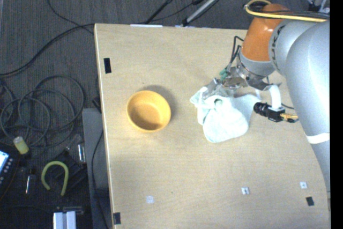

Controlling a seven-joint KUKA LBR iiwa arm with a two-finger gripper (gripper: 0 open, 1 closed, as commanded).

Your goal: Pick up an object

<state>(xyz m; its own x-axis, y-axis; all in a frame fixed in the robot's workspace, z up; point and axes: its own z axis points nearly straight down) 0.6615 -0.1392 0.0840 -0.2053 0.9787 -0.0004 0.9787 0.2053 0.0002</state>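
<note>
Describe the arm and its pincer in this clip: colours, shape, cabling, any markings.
The arm is a thick, rounded, light grey tube with a glossy orange band above the wrist. A yellowish cable loops over the orange part, and thin dark wires run down its side. The pincer is a small cluster of dark and metallic parts. No markings are readable.

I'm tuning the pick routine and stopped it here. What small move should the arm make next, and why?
Probably a short, slow lift straight up. The gripper sits down on the top edge of the white cloth, well apart from the yellow bowl. A small rise would show whether the cloth comes along.
</note>
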